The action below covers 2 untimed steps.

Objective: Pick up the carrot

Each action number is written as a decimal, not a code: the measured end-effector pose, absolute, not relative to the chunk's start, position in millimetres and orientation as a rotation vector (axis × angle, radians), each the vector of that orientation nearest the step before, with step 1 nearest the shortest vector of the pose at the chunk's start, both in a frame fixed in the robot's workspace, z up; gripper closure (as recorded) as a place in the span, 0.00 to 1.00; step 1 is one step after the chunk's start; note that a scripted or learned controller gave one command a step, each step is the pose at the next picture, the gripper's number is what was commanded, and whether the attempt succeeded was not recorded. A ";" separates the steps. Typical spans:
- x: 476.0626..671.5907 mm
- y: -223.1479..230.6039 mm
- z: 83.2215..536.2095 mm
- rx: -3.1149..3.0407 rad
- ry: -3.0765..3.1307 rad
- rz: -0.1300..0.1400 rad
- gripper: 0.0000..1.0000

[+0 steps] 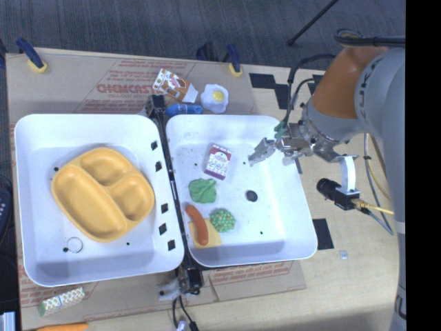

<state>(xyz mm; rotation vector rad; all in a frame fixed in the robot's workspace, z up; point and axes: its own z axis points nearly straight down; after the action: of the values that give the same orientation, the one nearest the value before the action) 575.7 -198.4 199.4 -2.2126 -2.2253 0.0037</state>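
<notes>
Carrot (197, 224) lies ungrasped near right bin's (300, 205) front-left corner; gripper (260, 152) hovers well apart, fingers spread, empty.

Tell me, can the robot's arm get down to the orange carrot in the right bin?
Probably yes. The carrot lies uncovered near the right bin's front left corner, and the gripper hovers over the same bin. The green leaf and green peas sit close beside it and could get bumped.
</notes>
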 end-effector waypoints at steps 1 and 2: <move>614.7 -107.0 207.9 -2.413 -2.006 0.002 0.00; 568.9 -94.5 91.3 -2.339 -2.091 0.006 0.00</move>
<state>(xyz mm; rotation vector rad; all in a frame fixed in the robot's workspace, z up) 568.9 -94.5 91.3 -2.3388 -2.0914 0.0056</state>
